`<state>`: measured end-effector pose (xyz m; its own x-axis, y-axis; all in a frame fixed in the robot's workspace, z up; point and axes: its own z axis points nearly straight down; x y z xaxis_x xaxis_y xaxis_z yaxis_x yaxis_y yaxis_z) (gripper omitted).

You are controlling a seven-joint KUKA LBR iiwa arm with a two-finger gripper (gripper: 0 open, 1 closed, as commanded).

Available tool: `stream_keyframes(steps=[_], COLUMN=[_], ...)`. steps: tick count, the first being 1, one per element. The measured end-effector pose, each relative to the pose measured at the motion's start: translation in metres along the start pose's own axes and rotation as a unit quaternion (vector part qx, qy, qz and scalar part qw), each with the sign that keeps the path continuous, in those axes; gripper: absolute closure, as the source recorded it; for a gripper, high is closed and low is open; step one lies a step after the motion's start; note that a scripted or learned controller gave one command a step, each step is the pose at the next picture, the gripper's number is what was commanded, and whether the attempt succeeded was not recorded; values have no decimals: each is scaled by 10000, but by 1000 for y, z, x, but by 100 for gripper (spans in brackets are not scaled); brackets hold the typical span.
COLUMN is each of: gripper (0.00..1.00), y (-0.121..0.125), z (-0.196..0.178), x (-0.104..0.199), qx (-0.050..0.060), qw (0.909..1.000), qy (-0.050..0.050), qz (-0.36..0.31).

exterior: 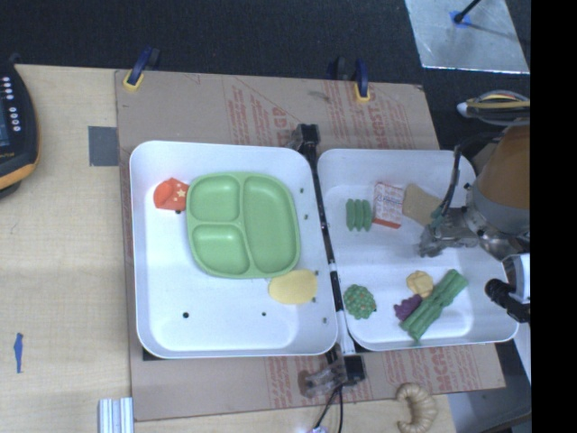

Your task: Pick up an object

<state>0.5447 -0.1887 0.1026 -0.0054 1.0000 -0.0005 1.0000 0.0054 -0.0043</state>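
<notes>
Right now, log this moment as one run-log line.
task: pick up an object | gripper: over right bin, nothing seen held | nearest: brown card | left bin: green plate

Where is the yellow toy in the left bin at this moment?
The yellow toy lies in the left bin, near its right wall, just below the lower right corner of the green divided plate.

Robot test lab.
Shown by cardboard sheet (pixel 270 115) clamped to wooden worktop (pixel 63 269), two white bins (pixel 153 242) side by side, control pendant (pixel 13 129) at left, toy food inside.
</notes>
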Motion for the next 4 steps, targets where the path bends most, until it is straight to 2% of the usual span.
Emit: stream_keyframes(steps=[1, 2, 3, 4], gripper=[0, 0, 0, 0], y=[0, -73, 40, -24], z=[1, 12, -105, -10], x=[0, -25, 5, -21], qx=[3, 28, -105, 42], qw=[10000, 10000, 9999, 10000], qy=[-1, 11, -18, 17], qz=[-6, 30, -33, 23])
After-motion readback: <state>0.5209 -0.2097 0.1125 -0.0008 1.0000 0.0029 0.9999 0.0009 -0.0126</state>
